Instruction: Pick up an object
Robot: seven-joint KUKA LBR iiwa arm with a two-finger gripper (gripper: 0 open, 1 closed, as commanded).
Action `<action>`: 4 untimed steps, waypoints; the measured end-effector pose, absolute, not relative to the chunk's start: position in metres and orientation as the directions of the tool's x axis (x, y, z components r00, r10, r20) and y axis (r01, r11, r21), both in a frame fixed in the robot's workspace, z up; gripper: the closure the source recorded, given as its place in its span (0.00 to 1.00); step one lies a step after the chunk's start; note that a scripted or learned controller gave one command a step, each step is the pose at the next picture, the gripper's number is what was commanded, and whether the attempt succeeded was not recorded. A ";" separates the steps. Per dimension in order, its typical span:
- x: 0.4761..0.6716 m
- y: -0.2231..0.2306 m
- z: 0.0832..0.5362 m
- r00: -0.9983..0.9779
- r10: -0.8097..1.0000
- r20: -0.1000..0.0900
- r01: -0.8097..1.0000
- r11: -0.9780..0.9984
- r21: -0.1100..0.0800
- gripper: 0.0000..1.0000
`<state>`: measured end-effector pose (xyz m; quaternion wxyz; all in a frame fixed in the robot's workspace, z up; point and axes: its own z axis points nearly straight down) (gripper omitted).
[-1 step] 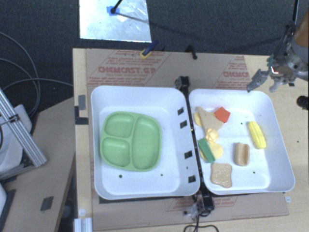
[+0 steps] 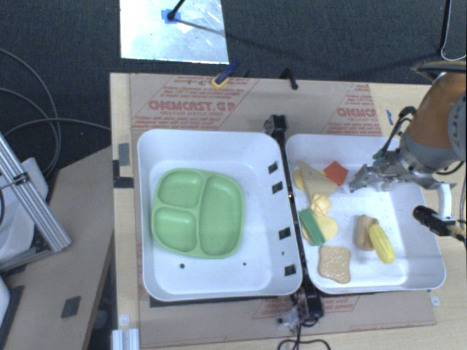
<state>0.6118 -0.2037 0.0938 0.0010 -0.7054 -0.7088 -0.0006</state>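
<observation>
While my gripper (image 2: 367, 179) hangs over the upper middle of the right bin (image 2: 430, 268), its fingers look spread and nothing sits between them; they point left toward the orange-red block (image 2: 336, 172), which lies just beside them near the bin's back wall. I judge that block the nearest candidate, with the pale yellow wedge (image 2: 312, 179) touching or almost touching it on its left.

To do this step well, I should centre over one piece before descending, turn the fingers so they straddle its narrow side, and keep them wide until they are down beside it. The block is flat and low, so I expect I must go nearly to the bin floor for a grip. The corn cob (image 2: 381, 242) beside the brown potato-like piece (image 2: 364, 232) would be a rounder, taller target, though the two touch, which leaves little room for a finger between them.

Farther out, the green strip (image 2: 313, 227) lies across a yellow piece (image 2: 326, 227), and a tan bread slice (image 2: 335, 263) rests near the front wall. Open floor lies along the right side of this bin. The centre divider (image 2: 289, 195) and back wall are close; the left bin (image 2: 168, 275) holds a green divided plate (image 2: 197, 211).
</observation>
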 end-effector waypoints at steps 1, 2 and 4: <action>0.555 -0.169 0.084 -0.001 1.000 0.003 1.000 0.001 -0.004 0.00; 0.483 -0.109 0.084 -0.002 1.000 0.005 1.000 0.002 -0.006 0.00; 0.514 -0.105 0.084 -0.005 1.000 0.000 1.000 0.005 0.003 1.00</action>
